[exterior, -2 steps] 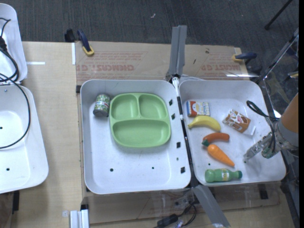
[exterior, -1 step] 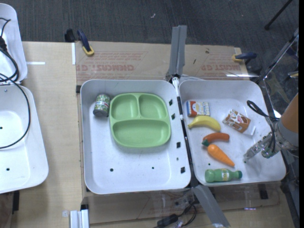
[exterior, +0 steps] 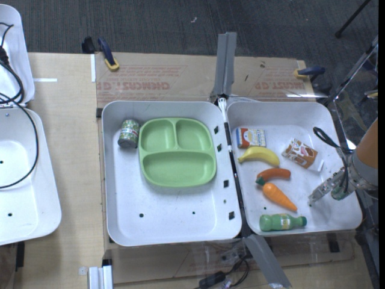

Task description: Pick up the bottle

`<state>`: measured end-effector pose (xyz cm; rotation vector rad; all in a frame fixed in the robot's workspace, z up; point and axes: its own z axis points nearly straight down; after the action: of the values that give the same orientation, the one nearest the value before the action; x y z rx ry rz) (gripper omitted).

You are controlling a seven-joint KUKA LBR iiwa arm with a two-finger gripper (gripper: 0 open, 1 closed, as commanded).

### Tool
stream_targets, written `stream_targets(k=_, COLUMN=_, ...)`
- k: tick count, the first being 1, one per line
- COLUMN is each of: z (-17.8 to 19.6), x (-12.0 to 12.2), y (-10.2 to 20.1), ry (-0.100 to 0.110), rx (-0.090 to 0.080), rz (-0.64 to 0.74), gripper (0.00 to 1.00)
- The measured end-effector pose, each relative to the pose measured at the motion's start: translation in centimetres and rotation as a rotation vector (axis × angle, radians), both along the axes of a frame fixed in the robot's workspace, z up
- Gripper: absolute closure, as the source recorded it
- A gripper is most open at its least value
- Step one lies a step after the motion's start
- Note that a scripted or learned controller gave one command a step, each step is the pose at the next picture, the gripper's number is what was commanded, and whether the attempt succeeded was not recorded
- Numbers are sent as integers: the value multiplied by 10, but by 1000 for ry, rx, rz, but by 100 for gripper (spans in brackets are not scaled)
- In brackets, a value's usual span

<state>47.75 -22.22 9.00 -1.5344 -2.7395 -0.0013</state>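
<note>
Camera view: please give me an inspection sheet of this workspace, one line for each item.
Surface: two white bins, left bin, right bin.
Job's things: green bottle lying on its side near right bin's front wall.
Clutter: green divided plate, small can, banana, carrot, two small cartons.
Grippers: tool low at right bin's right side, apart from the bottle.
Cables: black cable at left.
Surroundings: cardboard sheet, dark floor.

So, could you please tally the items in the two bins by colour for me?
Green: 3 – divided plate, small can, bottle
Orange: 3 – carrot, orange-red vegetable, carton
Yellow: 1 – banana
White and red: 1 – box
Total: 8
</note>
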Motion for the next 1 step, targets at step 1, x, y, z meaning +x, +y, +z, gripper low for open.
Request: stream_targets(k=1, z=0, x=0, y=0, ry=0, rx=0, rz=-4, gripper=100)
